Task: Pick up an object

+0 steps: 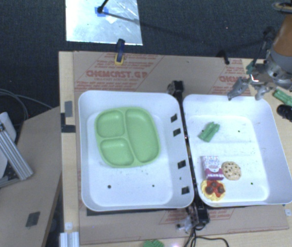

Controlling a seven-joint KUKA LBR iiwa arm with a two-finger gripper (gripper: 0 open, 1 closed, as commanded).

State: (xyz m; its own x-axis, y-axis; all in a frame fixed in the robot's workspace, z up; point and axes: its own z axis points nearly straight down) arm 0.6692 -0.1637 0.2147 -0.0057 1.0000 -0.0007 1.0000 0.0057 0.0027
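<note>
I see the green toy (208, 131) lying in the right bin (277, 153), toward its upper middle, well apart from my gripper (248, 89), which hangs over that bin's far right corner with its fingers spread and nothing between them. A cookie (231, 170), a small red packet (211, 165) and a yellow-and-red piece (213, 189) cluster nearer the front (all loose), and a green divided plate (127, 137) sits in the left bin (89, 189).

Dark carpet (22, 30); shiny metal sheet (103, 14)
</note>
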